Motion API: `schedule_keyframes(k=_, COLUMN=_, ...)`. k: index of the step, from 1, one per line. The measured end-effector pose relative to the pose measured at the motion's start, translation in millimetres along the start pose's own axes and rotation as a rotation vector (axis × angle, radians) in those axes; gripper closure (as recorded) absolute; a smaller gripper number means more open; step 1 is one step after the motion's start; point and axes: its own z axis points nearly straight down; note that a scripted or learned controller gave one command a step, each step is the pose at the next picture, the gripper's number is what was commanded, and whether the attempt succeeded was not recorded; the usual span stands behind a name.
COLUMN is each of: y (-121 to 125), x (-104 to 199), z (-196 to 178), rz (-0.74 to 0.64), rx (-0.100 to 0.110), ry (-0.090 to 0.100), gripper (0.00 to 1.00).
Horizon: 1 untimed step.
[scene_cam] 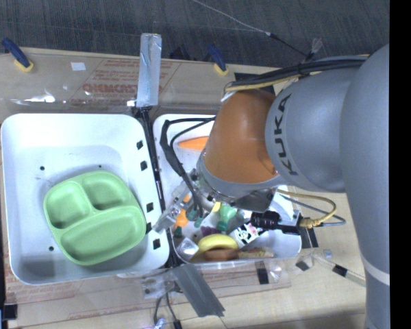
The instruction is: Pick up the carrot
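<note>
I'm looking down on 2 white bins. The left bin [14, 184] carries a green divided plate [94, 215] with 3 compartments, sitting toward its 6 o'clock side, nothing on it that I can see. The arm [308, 136] reaches in from 3 o'clock and its orange band [240, 139] hangs over the right bin [288, 249], covering most of it.

The gripper [195, 211] is down low among the clutter at the bin's 7 o'clock corner, and whether it's spread or pinching anything, I cannot tell; the wrist blocks my line.

An orange sliver [192, 142] peeks out at the band's 9 o'clock edge, likely the carrot, lying loose. A smaller orange piece [181, 218] sits just beside the gripper; I can't say what it is. At 6 o'clock lie a banana [217, 242] and a brown item [219, 254], touching.

My judgement: no pick confirmed yet.
</note>
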Motion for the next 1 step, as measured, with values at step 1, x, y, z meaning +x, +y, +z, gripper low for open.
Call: schedule_keyframes(k=1, y=3.1, x=-66.2, z=-0.7, rz=0.028, rx=0.0, ry=-0.004, gripper=0.0)
